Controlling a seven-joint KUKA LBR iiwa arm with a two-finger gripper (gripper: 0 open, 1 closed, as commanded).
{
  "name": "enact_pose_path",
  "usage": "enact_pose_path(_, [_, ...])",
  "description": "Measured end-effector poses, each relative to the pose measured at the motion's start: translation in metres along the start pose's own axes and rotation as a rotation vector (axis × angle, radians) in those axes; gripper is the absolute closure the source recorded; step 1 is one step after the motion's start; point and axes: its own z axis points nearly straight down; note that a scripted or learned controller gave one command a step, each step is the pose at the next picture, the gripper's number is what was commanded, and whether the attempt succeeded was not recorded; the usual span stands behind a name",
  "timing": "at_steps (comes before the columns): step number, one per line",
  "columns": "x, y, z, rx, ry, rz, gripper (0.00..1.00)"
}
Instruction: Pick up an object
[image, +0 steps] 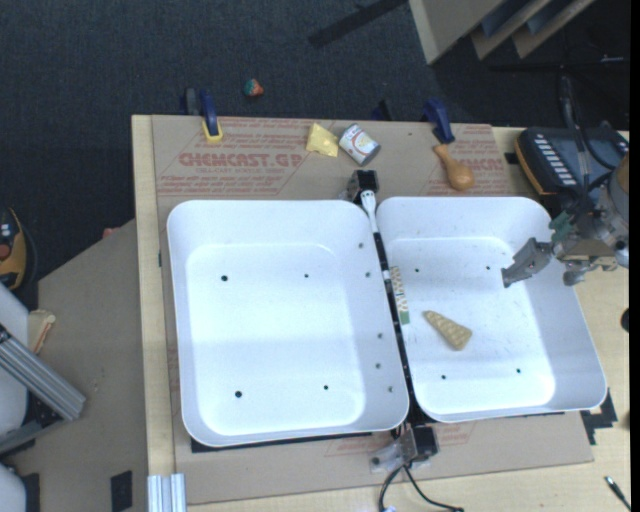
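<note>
A tan, cone-shaped object (447, 329) lies on the floor of the right bin (560, 345), a little left of its middle. My gripper (547, 270) hangs over that bin's right side, up and to the right of the tan object and well apart from it. Its two dark fingers (523, 265) stand spread, open, with nothing between them. A thin strip with green marks (399, 296) lies along the right bin's left wall.
The left bin (200, 300) sits beside the right one. Behind the bins on the board are a yellow piece (322, 141), a small white box (359, 144), a tan pear-shaped item (456, 171) and two blue clamps (209, 113). A black device (548, 160) sits at the far right.
</note>
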Motion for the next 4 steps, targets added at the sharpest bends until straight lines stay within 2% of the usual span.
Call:
enact_pose_path(1, [0.0,0.001,-0.011,-0.003,-0.001,-0.001,1.0])
enact_pose_path(2, [0.058,0.035,-0.171,-0.024,-0.003,-0.009,1.0])
enact_pose_path(3, [0.12,0.007,-0.077,0.009,0.002,-0.006,1.0])
enact_pose_path(4, [0.161,0.007,-0.18,-0.015,0.001,-0.007,1.0])
